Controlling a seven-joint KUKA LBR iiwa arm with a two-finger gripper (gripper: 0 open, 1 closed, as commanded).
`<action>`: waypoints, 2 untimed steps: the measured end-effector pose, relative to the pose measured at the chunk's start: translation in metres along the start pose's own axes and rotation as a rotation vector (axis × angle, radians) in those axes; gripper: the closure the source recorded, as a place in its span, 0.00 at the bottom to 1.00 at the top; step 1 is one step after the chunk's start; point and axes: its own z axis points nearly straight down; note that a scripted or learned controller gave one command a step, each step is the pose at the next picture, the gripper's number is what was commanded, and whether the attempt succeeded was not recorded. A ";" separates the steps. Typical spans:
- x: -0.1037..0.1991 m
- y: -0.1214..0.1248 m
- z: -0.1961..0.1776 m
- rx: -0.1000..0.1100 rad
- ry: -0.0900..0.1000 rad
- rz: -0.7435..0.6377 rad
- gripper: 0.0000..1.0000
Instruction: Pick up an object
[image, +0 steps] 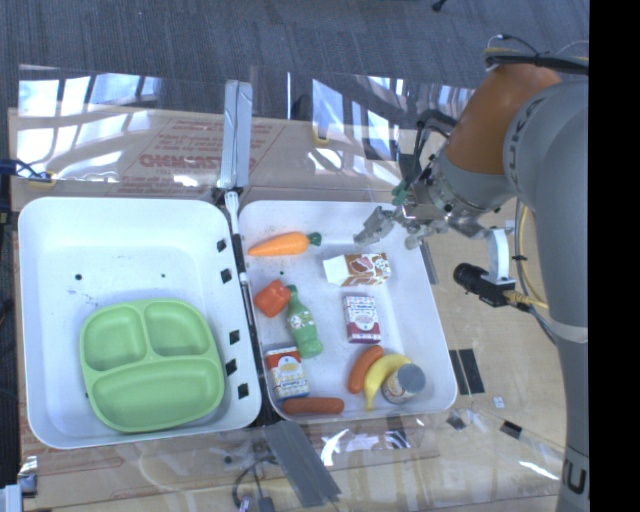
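My gripper (392, 226) hangs over the top right corner of the right bin (440, 340), arm coming in from the right. Fingers look slightly apart with nothing between them, but it's small and blurry, so I can't tell for sure.

Nearest pick candidate, my call: the white snack packet (358, 268), lying just below and a little left of the gripper, near it, not touching. Its long axis runs roughly left-right, slightly tilted. The carrot (280, 244) is further left, also lying left-right, green tip toward the gripper.

Rest of the bin: red box (362, 318), green bottle (303, 325) lying up-down, red pepper (271, 298) touching it, banana (385, 375), can (404, 383), sausage (313, 406) at the bottom edge.

Green divided plate (152, 366) sits in the left bin (60, 250), well apart.

Next move needs a short drop down-left onto the packet.
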 end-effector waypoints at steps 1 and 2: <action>0.043 0.009 0.092 -0.020 -0.010 -0.294 0.00; 0.125 -0.066 0.018 -0.001 -0.001 -0.154 0.00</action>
